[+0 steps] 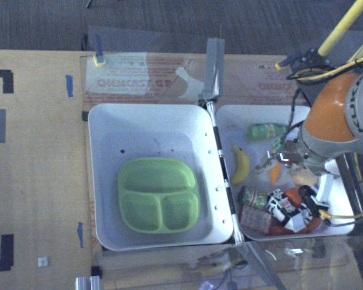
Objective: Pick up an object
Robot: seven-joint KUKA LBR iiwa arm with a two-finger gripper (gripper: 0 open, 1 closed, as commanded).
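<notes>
I see the left shallow white plastic bin (103, 162) holding one thing, a light green moulded plastic tray (158, 194) with three compartments, one long across the far side and two smaller on the near side; it lies flat toward the near half of that bin. A grey metal bar (213, 68) stands up at the far end of the seam between the two bins. The tan wooden desk (36, 162) carries black corner marks at its left edge and small strips of blue tape (69, 85). Beyond the desk lies dark grey carpeted floor (169, 11).
</notes>
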